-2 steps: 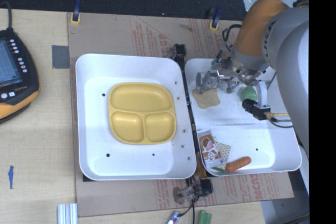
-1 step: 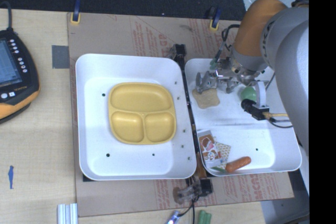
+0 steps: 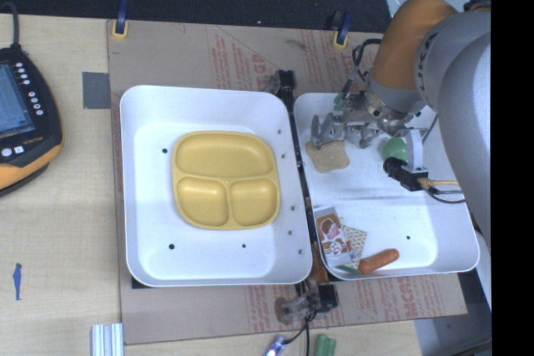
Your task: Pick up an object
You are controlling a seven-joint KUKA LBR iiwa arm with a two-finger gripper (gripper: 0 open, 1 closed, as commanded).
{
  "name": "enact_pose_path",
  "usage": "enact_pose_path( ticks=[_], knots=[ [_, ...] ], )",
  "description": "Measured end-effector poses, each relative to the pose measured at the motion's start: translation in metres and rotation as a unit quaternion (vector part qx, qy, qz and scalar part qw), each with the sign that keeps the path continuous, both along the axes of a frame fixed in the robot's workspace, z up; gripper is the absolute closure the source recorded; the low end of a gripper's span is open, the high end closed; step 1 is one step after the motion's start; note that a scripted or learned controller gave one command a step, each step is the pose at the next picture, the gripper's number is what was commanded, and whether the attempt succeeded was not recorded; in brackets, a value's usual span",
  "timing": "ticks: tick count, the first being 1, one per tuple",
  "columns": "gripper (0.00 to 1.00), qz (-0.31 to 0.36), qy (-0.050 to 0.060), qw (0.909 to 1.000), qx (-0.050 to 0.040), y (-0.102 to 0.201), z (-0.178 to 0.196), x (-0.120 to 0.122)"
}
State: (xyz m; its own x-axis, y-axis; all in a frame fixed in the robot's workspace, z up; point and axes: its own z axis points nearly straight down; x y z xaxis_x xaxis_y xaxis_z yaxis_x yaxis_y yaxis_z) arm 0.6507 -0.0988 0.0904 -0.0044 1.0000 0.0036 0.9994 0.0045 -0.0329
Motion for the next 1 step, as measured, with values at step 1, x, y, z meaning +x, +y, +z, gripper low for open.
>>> enact_pose_path(
  ticks=[1],
  knots=[
    [0.0,0.001,0.0,1.0,-0.0004,0.0004,0.0001,0.0]
  ],
)
